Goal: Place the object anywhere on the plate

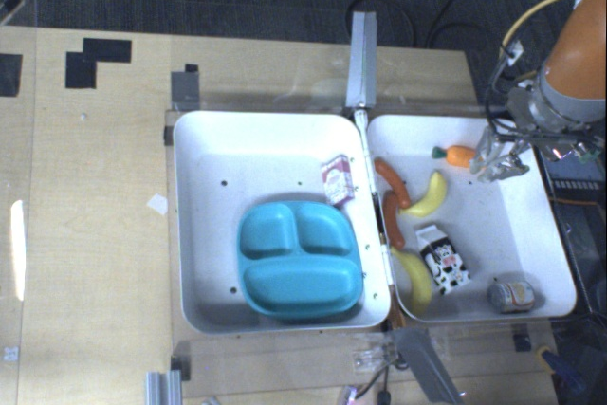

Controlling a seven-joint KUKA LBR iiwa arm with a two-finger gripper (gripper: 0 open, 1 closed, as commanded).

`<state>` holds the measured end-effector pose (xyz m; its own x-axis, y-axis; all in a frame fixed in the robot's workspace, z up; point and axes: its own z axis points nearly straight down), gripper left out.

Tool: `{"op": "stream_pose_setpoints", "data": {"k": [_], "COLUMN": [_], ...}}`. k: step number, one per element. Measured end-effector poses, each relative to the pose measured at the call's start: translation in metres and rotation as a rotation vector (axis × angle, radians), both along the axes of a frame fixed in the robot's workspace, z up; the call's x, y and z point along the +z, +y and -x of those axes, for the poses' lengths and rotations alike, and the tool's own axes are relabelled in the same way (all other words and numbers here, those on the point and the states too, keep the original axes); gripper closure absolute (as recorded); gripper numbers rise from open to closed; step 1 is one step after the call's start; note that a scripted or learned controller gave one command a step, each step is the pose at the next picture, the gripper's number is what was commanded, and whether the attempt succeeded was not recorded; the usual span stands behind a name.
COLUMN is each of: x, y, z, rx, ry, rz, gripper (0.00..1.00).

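In the right bin (531,232), near its far edge, the gripper (500,164) hangs at the end of the arm (574,62), which comes in from the right with its orange band above the grey wrist. Whether the tool is spread or pressed together I cannot tell; the metal parts blur into one bright shape from this slant. Nothing can be seen pinched in it.

A carrot (459,156) lies just to the left of the gripper, orange with a green tip pointing away from it. I cannot tell if the two touch. It rests on the bin floor, in the other bin from the plate.

More things share that bin. Two sausages lie along the wall next to the left bin, one (393,182) farther back and one (391,218) nearer. A banana (429,196) curves beside the farther sausage, and a second banana (414,275) lies near the front. A small carton (443,263) with black and white patches sits just beside that second banana. A grey can (513,295) lies alone near the front right corner.

In the left bin (204,204) the blue plate (299,261) sits toward the front right, with two small wells at the back and one long well at the front. A small packet (337,179) lies just beyond its far right corner, close to the wall between the bins.

Both bins rest on the pale bench (85,204).
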<state>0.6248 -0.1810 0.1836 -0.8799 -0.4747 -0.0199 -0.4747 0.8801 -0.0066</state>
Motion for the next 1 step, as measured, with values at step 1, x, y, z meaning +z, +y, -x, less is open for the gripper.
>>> {"op": "stream_pose_setpoints", "data": {"k": [1], "x": [0.0001], "y": [0.0001], "z": [-0.0001], "rx": [0.001], "ry": [0.000], "rz": [0.000], "gripper": [0.00]}}
